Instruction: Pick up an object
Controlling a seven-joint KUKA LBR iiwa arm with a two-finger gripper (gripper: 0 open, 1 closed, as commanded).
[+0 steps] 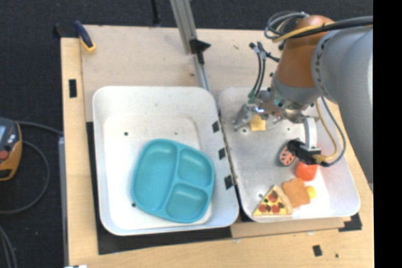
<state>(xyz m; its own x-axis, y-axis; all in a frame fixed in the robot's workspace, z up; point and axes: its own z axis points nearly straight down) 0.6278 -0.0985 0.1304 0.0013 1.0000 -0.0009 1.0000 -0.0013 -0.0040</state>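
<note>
The left bin carries a turquoise divided plate at its 5 o'clock part. In the right bin, the gripper stands at 11 o'clock with a small yellow block between its fingers, which close on it. The pizza slice, toast and orange piece lie at 5 o'clock.

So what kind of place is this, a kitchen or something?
More likely a robotics lab test bench: a robot arm reaches over two white bins, toy food such as a pizza slice lies there, and cables trail over the dark floor.
</note>
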